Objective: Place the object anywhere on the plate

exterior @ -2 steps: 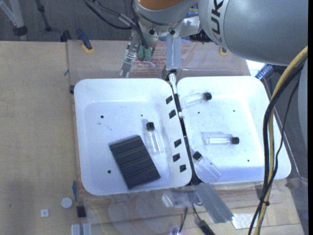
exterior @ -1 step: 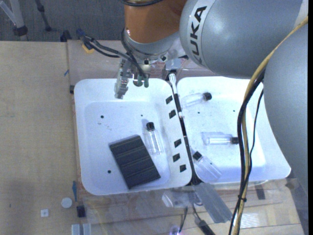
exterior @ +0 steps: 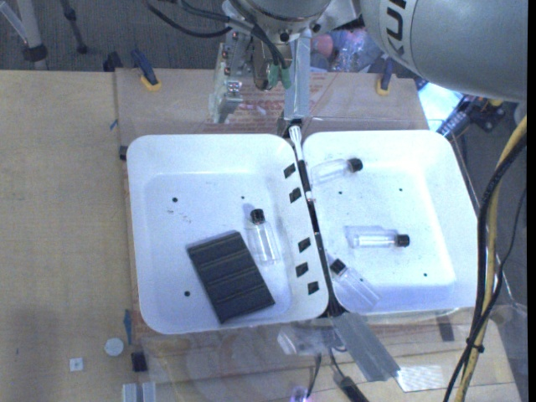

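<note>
Well toward the near side from the jaws and slightly to their left, the dark grey ribbed rectangular plate [exterior: 229,276] lies flat on the floor of the left white bin [exterior: 142,224], turned at a slant to the bin's walls. Just beside its right edge, and almost straight nearward of the jaws, rests a clear plastic vial with a black cap [exterior: 261,234]; its long axis runs near to far, cap at the far end. I judge this the likeliest object, being closest to both jaws and plate, though the task does not say which one is meant. The gripper [exterior: 256,120] hangs beyond the far rim of the bins, over the bench, its two fingers spread wide with nothing between them. To the jaws' right, in the right white bin [exterior: 444,224], three more clear capped vials lie: the farthest vial [exterior: 333,171] and the middle vial [exterior: 375,239] both crosswise with caps pointing right, the nearest vial [exterior: 353,283] diagonal against the dividing wall. Glare on the white plastic blurs the clear bodies, and cables crowd the gripper's upper part.
</note>
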Motion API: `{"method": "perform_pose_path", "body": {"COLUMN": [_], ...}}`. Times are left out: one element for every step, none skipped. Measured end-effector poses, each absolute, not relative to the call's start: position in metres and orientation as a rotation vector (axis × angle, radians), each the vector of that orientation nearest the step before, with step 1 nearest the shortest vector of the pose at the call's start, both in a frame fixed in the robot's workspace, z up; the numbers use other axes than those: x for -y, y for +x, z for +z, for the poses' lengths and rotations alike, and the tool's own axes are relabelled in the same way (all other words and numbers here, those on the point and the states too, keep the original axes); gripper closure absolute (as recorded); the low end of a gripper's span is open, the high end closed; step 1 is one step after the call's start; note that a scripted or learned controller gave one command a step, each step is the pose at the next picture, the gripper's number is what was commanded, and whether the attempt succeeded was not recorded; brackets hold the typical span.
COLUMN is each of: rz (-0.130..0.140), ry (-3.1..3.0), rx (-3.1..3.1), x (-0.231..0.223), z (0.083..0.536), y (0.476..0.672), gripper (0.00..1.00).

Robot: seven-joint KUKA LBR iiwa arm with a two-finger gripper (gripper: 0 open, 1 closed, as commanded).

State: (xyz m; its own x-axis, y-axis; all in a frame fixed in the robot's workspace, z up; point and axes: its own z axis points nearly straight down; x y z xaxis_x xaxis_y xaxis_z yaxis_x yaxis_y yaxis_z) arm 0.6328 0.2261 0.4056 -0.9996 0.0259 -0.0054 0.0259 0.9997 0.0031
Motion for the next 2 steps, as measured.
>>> {"method": "perform_pose_path", "body": {"rz": [0.004,0.006], "ry": [-0.007,-0.598], "rx": [-3.140,-3.076], "x": [-0.225,-0.226], "z": [0.299,0.304], "y": [0.621,0.660], "gripper": [1.00,1.00]}}
